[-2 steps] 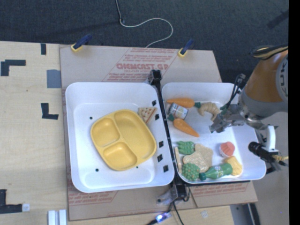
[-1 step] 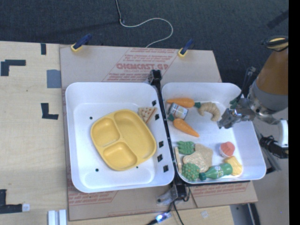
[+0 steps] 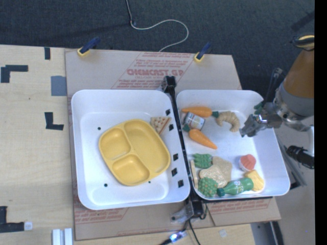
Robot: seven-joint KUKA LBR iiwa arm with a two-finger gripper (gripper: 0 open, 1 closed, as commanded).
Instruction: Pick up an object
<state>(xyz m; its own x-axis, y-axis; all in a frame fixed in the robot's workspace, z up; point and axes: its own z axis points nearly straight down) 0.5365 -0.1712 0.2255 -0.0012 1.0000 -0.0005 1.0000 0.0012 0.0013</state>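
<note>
Nearest the camera, at the front edge of the right bin (image 3: 271,188), a green bottle (image 3: 236,187) lies on its side, touching a head of broccoli (image 3: 206,186) on its left and a yellow piece (image 3: 256,179) on its right. Just behind them sit a pale slice of bread (image 3: 217,171), a green leafy piece (image 3: 202,161) and a small red item (image 3: 248,162). Further back, an orange carrot (image 3: 202,138) lies at a slant near the divider, with a small can (image 3: 193,121) just behind it, a second carrot (image 3: 197,111) beyond that, and a tan croissant (image 3: 228,119) to their right. The end effector (image 3: 251,126) hangs over the right side of this bin, near the croissant but apart from it, and above and behind the red item; it is dark and small against the white, so I cannot tell how far open it is, and nothing is visibly held. The left bin (image 3: 84,152) holds a yellow divided plate (image 3: 134,151) and, touching its far right corner, a waffle-patterned cracker (image 3: 160,123). Both bins rest on a cardboard sheet (image 3: 148,70) on the counter (image 3: 30,152), with two blue-and-yellow clamps (image 3: 88,46) at the far edge.
</note>
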